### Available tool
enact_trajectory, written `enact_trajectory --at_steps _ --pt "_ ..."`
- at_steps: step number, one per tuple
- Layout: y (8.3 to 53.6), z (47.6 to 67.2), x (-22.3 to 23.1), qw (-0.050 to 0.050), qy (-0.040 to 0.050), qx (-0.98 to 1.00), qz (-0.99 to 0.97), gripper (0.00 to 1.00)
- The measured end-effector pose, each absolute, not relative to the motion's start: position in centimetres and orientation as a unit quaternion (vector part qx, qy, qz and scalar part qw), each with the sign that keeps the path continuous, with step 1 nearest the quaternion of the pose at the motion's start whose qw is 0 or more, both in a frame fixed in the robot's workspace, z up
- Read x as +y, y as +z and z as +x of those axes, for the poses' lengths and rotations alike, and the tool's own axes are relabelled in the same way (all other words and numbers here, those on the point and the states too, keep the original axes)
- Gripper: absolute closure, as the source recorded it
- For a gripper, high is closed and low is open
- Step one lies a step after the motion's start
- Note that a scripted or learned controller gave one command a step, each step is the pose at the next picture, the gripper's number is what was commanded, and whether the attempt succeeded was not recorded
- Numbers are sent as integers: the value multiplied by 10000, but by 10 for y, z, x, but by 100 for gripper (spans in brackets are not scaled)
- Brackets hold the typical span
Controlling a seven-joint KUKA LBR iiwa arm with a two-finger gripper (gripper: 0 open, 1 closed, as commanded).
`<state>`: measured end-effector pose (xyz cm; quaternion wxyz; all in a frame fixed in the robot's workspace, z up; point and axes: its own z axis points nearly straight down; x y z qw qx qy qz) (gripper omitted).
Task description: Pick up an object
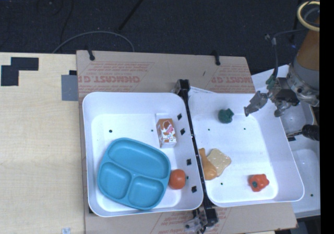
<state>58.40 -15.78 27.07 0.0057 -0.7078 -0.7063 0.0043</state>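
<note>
My gripper [268,106] hangs over the right bin's [292,175] far right part, open, with nothing between its fingers. A small dark green object [225,115] lies just left of it in that bin. Nearer the front lie a tan slice of toast [218,160] with an orange piece [206,168] beside it, and a red pepper [258,182]. In the left bin [91,123] sit a blue divided plate [134,173], a small printed carton [166,132] and an orange-red tomato [177,179].
The two bins meet at a black-clipped divider [190,139]. Cardboard [156,74] lies under both bins. The arm's grey wrist and orange band [308,50] rise at the right edge, with cables around them.
</note>
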Motion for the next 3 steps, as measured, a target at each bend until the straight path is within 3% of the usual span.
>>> enact_trajectory --at_steps 1,3 --pt "278 586 -157 12 7 -7072 -7070 0" --pt "190 585 -159 23 14 -7070 -7072 0"
